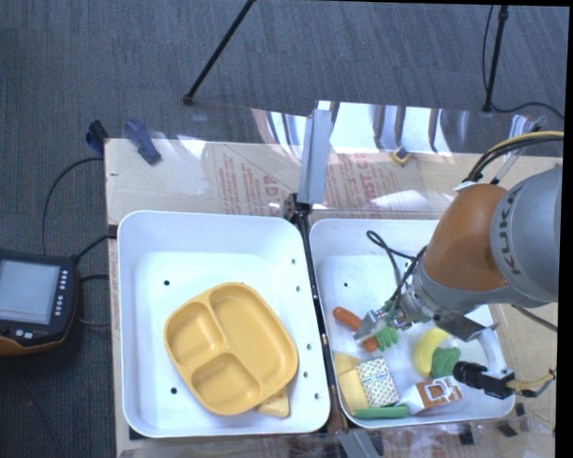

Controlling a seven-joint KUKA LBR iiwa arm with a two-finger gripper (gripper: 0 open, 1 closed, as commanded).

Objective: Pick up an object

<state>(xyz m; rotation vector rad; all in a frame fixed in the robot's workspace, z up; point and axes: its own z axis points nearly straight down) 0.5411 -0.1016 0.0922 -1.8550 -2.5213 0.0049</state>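
Several small toys crowd the front of the right bin (335,236): a green stick (383,413), a patterned packet (377,381), a yellow lemon (431,348). Just behind them the gripper (375,330) hangs low over a green piece (388,337) beside an orange carrot (347,318), likely its target; whether the jaws are parted or closed, I cannot tell. The yellow tray (230,346) lies in the left bin (145,237).

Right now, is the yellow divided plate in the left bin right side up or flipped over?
Right side up: the yellow divided plate shows its three open compartments facing the camera, lying in the left bin.
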